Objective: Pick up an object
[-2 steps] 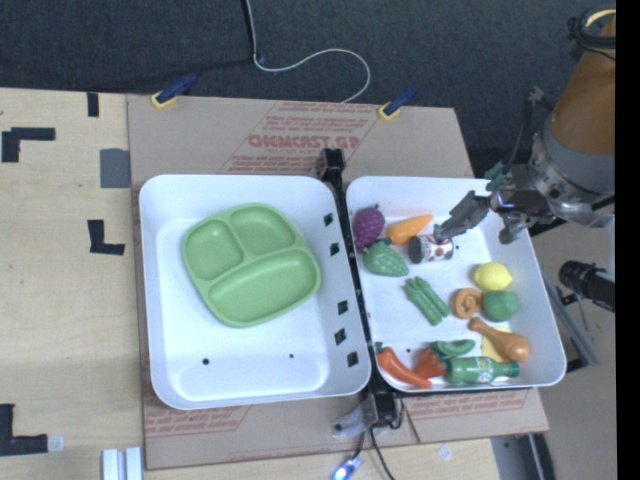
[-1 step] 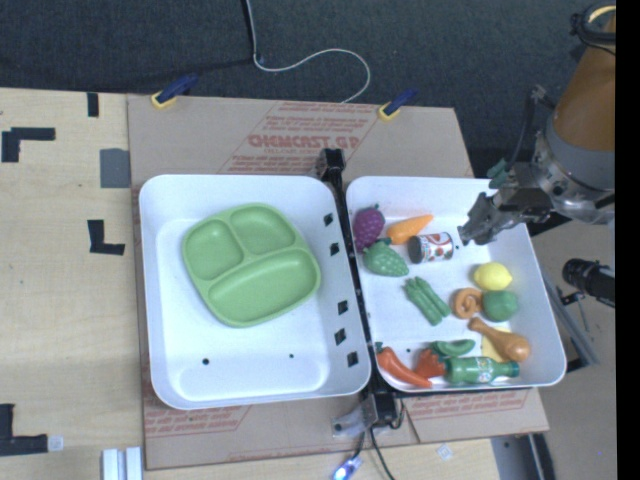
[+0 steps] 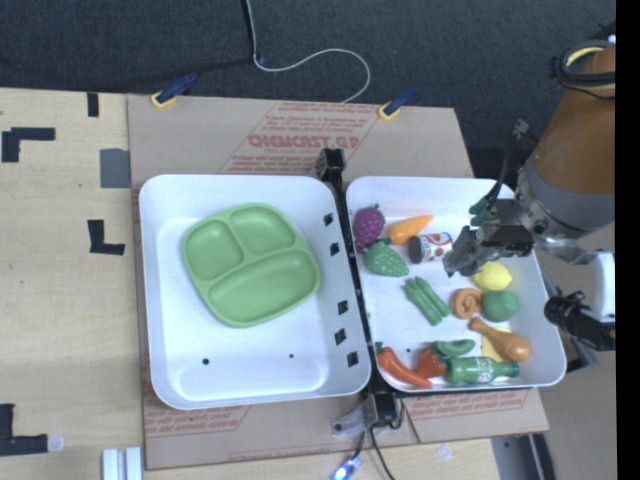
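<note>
The right bin (image 3: 400, 193) holds several toy foods: purple grapes (image 3: 368, 224), an orange carrot (image 3: 411, 229), a leafy green vegetable (image 3: 385, 260), a small white and red can (image 3: 434, 247), green beans (image 3: 427, 300), a yellow lemon (image 3: 493, 276), a green lime (image 3: 501, 306), an orange ring (image 3: 465, 303), a drumstick (image 3: 501, 339), a green bottle (image 3: 481, 371) and a red pepper (image 3: 398, 367). My gripper (image 3: 468, 253) hangs dark over this bin's right part, just right of the can and just above the lemon. I see nothing held in it.
The left bin (image 3: 165, 298) carries a green divided plate (image 3: 252, 264). Both bins rest on a cardboard sheet (image 3: 300, 138) on the wooden bench. A white cable (image 3: 300, 63) loops at the back. Arm hardware (image 3: 580, 318) overhangs the right bin's right rim.
</note>
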Motion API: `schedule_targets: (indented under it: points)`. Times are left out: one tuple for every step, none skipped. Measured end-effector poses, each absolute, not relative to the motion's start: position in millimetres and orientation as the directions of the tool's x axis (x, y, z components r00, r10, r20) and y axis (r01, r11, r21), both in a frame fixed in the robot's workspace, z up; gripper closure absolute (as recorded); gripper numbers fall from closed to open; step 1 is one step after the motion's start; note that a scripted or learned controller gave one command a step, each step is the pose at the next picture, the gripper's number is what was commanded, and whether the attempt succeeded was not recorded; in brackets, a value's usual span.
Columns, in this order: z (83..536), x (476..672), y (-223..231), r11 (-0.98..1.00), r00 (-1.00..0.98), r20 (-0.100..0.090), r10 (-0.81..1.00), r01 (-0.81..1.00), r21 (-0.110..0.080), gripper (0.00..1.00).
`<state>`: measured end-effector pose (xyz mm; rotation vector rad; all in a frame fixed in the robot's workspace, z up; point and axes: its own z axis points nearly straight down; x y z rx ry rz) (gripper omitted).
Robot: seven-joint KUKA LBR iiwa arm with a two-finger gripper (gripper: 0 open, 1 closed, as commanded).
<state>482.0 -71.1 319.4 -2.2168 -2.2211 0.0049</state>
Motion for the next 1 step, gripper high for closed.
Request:
schedule_targets:
  points:
    - [341.1, 497.3, -15.9, 0.008, -0.008, 0.001, 1.0, 1.0, 0.001, 1.0]
